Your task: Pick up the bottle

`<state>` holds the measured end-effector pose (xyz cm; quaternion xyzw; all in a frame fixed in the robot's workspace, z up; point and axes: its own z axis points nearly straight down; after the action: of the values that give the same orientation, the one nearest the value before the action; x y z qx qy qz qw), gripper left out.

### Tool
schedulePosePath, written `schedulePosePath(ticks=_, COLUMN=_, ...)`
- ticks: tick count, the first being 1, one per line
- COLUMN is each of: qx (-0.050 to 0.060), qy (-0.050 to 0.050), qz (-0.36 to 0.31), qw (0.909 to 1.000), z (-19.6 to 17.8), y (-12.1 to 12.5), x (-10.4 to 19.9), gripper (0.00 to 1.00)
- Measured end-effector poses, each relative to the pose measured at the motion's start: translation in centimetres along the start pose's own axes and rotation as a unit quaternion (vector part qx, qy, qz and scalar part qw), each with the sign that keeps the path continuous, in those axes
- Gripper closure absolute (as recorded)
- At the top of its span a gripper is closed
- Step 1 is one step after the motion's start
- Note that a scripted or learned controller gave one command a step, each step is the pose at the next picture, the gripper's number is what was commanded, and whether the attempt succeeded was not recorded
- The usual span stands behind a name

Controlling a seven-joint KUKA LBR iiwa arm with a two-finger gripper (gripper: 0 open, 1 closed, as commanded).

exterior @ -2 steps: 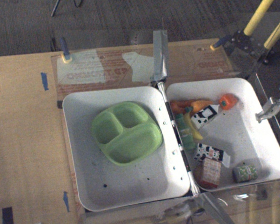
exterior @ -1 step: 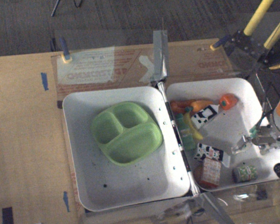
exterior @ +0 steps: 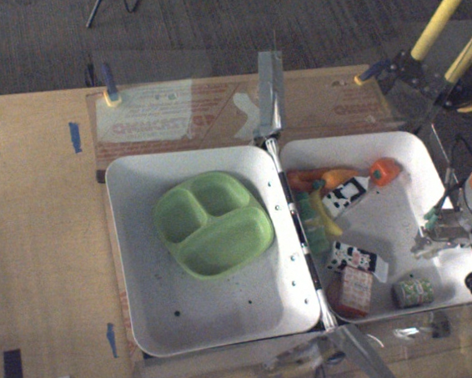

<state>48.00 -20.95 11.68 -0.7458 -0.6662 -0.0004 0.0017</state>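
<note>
The bottle [exterior: 355, 190] lies on its side at the back of the right bin [exterior: 406, 208]. It is white with black cow patches and has an orange cap [exterior: 384, 171] pointing to the upper right. My gripper [exterior: 432, 235] reaches in over the right edge of that bin, to the lower right of the bottle and clearly apart from it. I see nothing held in it.
Around the bottle lie an orange carrot-like toy [exterior: 323, 176], a yellow banana [exterior: 323, 217], a second cow-patterned carton [exterior: 354, 259], a pinkish box [exterior: 355, 290] and a green can [exterior: 413, 292]. The left bin [exterior: 147, 302] holds a green divided plate [exterior: 214, 224].
</note>
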Motion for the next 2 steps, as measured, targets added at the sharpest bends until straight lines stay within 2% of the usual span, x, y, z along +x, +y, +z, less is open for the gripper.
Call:
schedulePosePath(ticks=1, qx=-0.002, qy=-0.002, qz=-0.009, qw=1.0, z=-7.1, y=-0.1, x=0.7, gripper=1.0)
schedulePosePath(ticks=2, qx=-0.002, qy=-0.002, qz=-0.017, qw=0.9998, z=-8.7, y=0.0, x=-0.5, gripper=1.0)
